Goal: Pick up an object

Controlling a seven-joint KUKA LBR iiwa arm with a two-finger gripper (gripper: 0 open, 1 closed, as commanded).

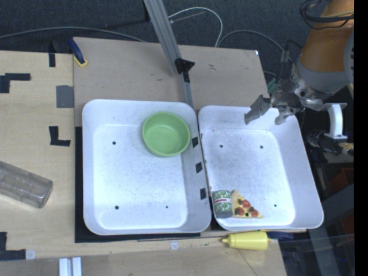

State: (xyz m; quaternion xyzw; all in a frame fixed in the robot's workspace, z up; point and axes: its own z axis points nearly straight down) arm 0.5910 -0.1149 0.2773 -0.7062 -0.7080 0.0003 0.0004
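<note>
Two white bins (98, 171), one green bowl (166, 134), one pizza-print packet (236, 204), one yellow bottle (248, 241), one clear tumbler (23, 184)

1 overhead slanted view, both bins (86, 154)

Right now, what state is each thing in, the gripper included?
Gripper: open, holding nothing, above the far edge of the right bin.
Green bowl: upright, in the left bin, at its far side.
Pizza slice toy: lying flat in the right bin's near left corner.
Yellow bottle: on its side, on the bench outside the right bin.
Clear container: on its side, left of the bins.
</note>
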